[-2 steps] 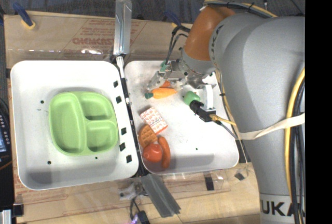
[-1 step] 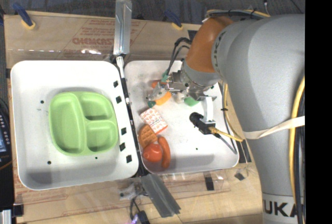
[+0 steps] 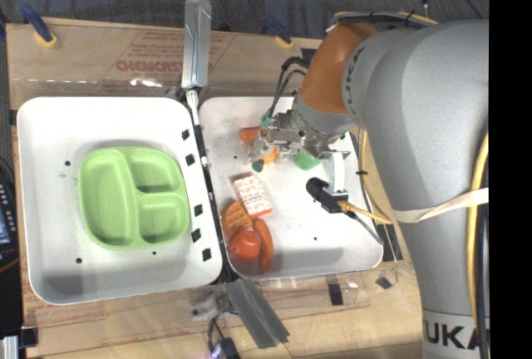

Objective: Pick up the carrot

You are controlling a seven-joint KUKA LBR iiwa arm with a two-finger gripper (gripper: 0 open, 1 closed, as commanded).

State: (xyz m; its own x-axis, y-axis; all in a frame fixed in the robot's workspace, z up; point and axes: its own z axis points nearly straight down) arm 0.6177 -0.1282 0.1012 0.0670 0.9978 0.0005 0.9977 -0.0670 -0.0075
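**Inspector A:** Left bin: green moulded plastic divided plate. Right bin: small orange carrot at ten o'clock, untouched.

**Inspector B:** Step judged: approach. The hand sits just at the carrot's three o'clock; spread or pressed together, I cannot tell. Nothing seen between it. Next: centre over carrot, then close.

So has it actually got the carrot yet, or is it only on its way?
Not lifted yet, as far as this view shows. The gripper is low in the right bin, right at the small orange carrot, so the reach looks done. Whether it has a grip can't be told from here. Left to do: grip the carrot and raise it clear of the bin.
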